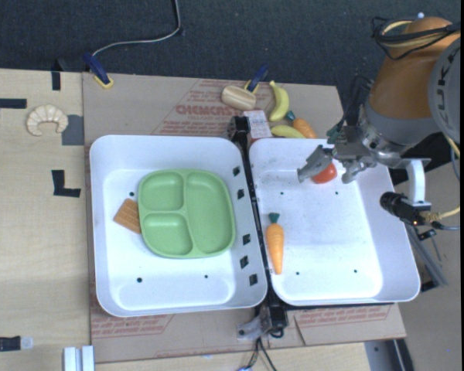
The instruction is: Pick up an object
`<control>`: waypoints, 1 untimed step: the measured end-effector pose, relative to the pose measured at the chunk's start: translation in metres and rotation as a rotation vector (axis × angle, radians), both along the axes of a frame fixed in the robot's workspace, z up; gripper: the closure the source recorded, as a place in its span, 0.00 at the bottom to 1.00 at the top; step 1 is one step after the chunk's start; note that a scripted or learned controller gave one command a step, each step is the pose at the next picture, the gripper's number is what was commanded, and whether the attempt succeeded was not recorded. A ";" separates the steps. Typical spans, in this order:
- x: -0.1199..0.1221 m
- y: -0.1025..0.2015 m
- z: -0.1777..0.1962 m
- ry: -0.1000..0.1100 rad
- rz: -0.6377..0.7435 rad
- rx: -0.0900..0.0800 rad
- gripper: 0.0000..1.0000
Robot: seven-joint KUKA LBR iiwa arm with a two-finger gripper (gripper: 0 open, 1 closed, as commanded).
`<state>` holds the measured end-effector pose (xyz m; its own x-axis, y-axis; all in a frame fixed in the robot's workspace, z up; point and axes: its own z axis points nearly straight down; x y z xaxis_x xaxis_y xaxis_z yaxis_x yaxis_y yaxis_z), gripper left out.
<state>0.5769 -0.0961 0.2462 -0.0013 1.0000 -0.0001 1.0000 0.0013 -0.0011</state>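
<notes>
My gripper (330, 173) hangs over the far part of the right bin (332, 280), with the arm coming in from the right. A small red round object (324, 175), like a tomato, sits between its two fingers, and the fingers are shut on it. An orange toy carrot (274, 243) lies at the right bin's left side, near the divider. In the left bin (116, 284) a green divided plate (187, 211) lies flat, and a tan wedge (127, 216) pokes out from under its left edge.
Behind the bins on the cardboard lie a bread roll (238, 96), bananas (279, 101), a small box (256, 122) and an orange piece (302, 127). A croissant (48, 119) rests on the bench at far left. A cable (170, 22) trails at the back.
</notes>
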 end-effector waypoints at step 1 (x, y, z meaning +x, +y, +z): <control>0.020 -0.058 -0.083 0.004 -0.002 0.000 0.00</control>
<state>0.5965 -0.1543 0.1632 0.0007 1.0000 -0.0005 1.0000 -0.0007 -0.0049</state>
